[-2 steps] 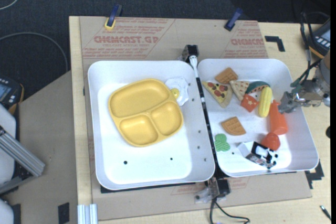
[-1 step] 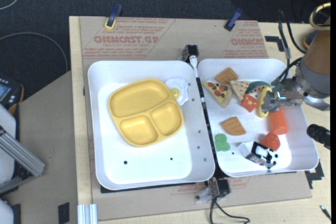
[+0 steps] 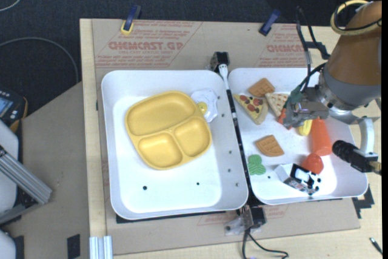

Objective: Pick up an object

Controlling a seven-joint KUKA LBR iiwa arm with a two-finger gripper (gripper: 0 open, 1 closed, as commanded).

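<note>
Two bins sit side by side, and you can take the right bin (image 3: 357, 188) as your landmark: the loose toy food has been tipped into it as picking stock. Nearest you, at its front wall, lie a black-and-white block (image 3: 301, 179), a green piece (image 3: 255, 165) and a small red piece (image 3: 313, 162). Further in come a tan cracker (image 3: 268, 145) and an orange carrot (image 3: 321, 136). Toward its far wall rest a pizza slice (image 3: 250, 105) and more crackers (image 3: 262, 88). Left of it, the yellow divided plate (image 3: 167, 129) fills the left bin (image 3: 121, 191). The gripper (image 3: 298, 116) is low over the bin's middle, just beside the carrot; whether it grips anything, you cannot tell.
</note>
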